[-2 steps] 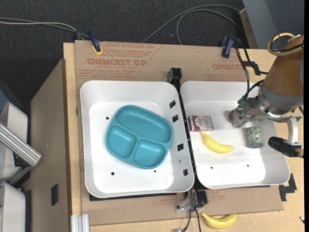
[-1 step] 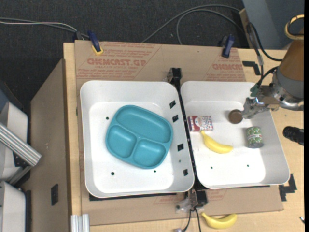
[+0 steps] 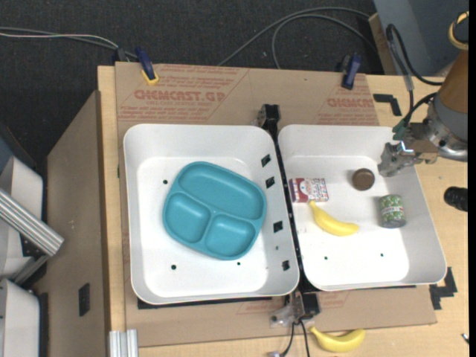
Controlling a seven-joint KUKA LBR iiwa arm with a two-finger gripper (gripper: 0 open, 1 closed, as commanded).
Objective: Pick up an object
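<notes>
On the bench, two shallow white bins are seen side by side on a brown board. The left bin (image 3: 141,199) is occupied by a teal divided plate (image 3: 214,209) with three compartments, lying flat near the bin's middle. The right bin (image 3: 424,262) holds four smaller things: a red-and-white carton (image 3: 309,190) lying close to the dividing wall, a yellow banana (image 3: 333,222) just below the carton (curved, its tip pointing up toward it), a small round brown object (image 3: 363,179) toward the far side, and a green speckled can-like object (image 3: 392,210) lying on its side near the bin's right wall.

The arm is seen reaching in from the right, and the gripper (image 3: 394,158) is positioned over the right bin's upper right corner — near the brown object and above the green one, but touching neither as far as can be seen. Whether its pincer is apart or together cannot be told at this slant and size; nothing is visibly clamped in it.

A second banana (image 3: 338,339) is seen outside the bins, on the board's near edge — below the right bin. Two clamps, one with a yellow tip (image 3: 146,68) and one blue (image 3: 350,71), are fixed at the board's far edge.
</notes>
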